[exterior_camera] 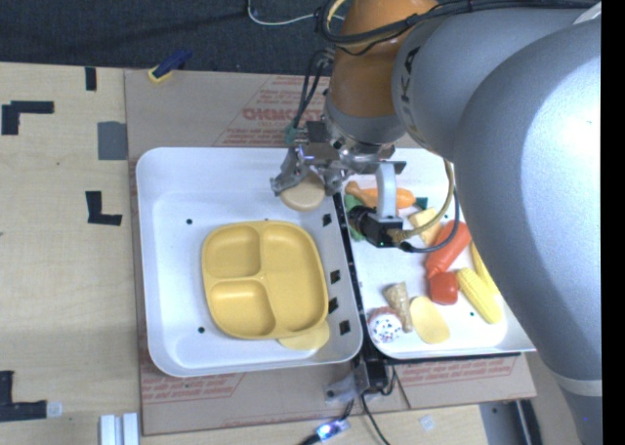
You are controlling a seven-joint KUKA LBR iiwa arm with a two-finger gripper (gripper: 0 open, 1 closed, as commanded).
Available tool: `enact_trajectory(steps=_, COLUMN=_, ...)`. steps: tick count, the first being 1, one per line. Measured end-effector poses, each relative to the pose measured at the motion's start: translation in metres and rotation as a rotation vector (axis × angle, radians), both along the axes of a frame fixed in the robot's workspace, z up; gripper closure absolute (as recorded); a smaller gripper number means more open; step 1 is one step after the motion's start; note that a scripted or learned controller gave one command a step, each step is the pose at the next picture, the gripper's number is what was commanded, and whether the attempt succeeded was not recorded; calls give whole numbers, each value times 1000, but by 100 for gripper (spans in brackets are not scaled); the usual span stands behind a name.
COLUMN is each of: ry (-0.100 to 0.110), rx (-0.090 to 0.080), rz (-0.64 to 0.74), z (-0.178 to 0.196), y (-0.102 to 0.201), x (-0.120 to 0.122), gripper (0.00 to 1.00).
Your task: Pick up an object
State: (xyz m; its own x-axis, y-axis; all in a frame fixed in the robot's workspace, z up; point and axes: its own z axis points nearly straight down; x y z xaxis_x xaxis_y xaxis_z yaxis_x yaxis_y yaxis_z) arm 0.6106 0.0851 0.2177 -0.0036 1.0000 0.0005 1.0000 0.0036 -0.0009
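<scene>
My gripper (311,180) hangs over the far right corner of the left bin (166,238), under the orange wrist band. It is open, its fingers spread apart. A round beige piece (301,198) lies on the bin floor just below and between the fingertips; I cannot tell if they touch it. A yellow divided plate (264,277) fills the middle of the same bin, with a pale yellow disc (307,340) poking out from under its near edge.
The right bin (488,341) holds several toy foods: an orange carrot (389,197), a red pepper (447,250), a corn cob (479,294), a pale yellow piece (430,322), a white dotted ball (384,329). The big grey arm covers its right side.
</scene>
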Motion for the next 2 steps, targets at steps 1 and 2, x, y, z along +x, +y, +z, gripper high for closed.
enact_trajectory(steps=1, ry=0, rx=0, rz=-1, z=16, y=4, x=-10, gripper=100)
enact_trajectory(steps=2, ry=2, rx=-2, rz=-1, z=-4, y=7, x=-3, gripper=100)
